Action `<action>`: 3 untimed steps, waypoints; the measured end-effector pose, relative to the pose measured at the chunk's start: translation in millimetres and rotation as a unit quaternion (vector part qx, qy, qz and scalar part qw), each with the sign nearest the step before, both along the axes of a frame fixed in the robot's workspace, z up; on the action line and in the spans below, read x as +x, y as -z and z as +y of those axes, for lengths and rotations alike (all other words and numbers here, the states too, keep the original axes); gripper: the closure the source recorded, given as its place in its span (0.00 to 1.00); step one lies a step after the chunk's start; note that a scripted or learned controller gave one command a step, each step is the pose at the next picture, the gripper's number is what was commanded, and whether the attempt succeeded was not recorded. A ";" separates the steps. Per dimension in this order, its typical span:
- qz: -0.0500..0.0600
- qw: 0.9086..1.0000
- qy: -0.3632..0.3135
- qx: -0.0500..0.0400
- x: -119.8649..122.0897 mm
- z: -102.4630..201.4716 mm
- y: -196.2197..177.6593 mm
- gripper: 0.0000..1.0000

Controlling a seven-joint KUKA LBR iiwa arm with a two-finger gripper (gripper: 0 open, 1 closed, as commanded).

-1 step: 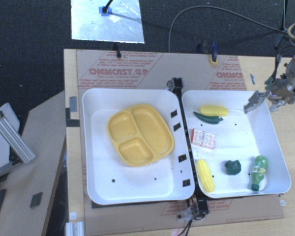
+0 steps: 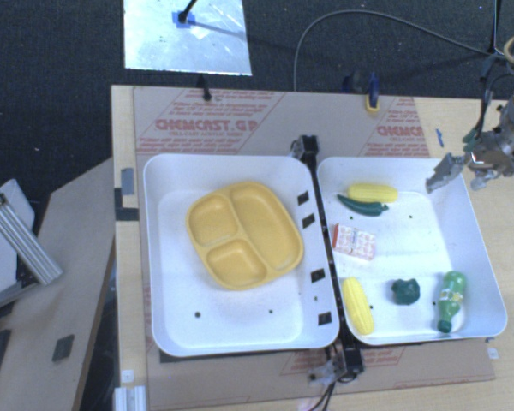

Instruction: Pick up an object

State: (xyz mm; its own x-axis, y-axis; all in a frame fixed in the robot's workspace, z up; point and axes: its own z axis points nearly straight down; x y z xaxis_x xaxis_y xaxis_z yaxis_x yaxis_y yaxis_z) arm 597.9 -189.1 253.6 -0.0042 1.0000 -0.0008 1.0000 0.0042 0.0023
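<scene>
On wooden bench (image 2: 86, 229), two bins (image 2: 231, 332).

Count at this frame: two shallow white bins, left bin (image 2: 167, 255) and right bin (image 2: 480, 255). Left bin: one yellow divided tray (image 2: 244, 234), three compartments. Right bin: six items. Two yellow corn cobs, one near the far wall (image 2: 373, 193) and one at the near left corner (image 2: 357, 306); one dark green pepper-shaped item (image 2: 361, 205); one small red-and-white packet (image 2: 355, 241); one dark green lump (image 2: 405, 291), kind unclear; one green bottle (image 2: 451, 300).
</scene>
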 end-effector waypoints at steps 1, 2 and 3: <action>0.002 1.000 -0.001 0.000 5.4 3.7 43.3 0.00; 0.002 1.000 0.001 0.000 2.4 -4.6 89.8 0.00; 0.002 1.000 0.000 0.001 4.6 6.0 141.9 0.00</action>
